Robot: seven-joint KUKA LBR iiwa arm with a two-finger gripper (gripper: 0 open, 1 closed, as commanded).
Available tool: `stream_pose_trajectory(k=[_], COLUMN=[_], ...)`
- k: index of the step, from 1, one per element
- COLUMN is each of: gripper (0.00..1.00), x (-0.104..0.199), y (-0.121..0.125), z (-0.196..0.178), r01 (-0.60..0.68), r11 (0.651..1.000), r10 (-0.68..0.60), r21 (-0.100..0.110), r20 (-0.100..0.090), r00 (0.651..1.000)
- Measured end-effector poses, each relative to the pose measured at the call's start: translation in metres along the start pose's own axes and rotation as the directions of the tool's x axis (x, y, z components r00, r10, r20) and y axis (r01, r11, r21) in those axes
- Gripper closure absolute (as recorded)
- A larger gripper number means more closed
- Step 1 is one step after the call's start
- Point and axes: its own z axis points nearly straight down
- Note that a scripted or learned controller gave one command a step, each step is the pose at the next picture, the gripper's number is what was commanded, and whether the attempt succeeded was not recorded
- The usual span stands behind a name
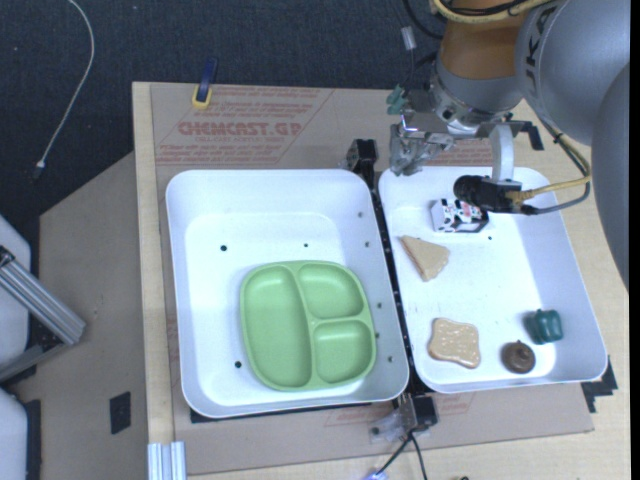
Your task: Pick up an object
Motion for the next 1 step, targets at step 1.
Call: stream_pose_trajectory(k=[1], gripper=[1.00], x=[0.0566], y=[-0.0018], z=[-0.0007], r01=[0.000], r11=[1.000], r10=[0.000], r21=[-0.003], r20=[0.001], r00=[1.000])
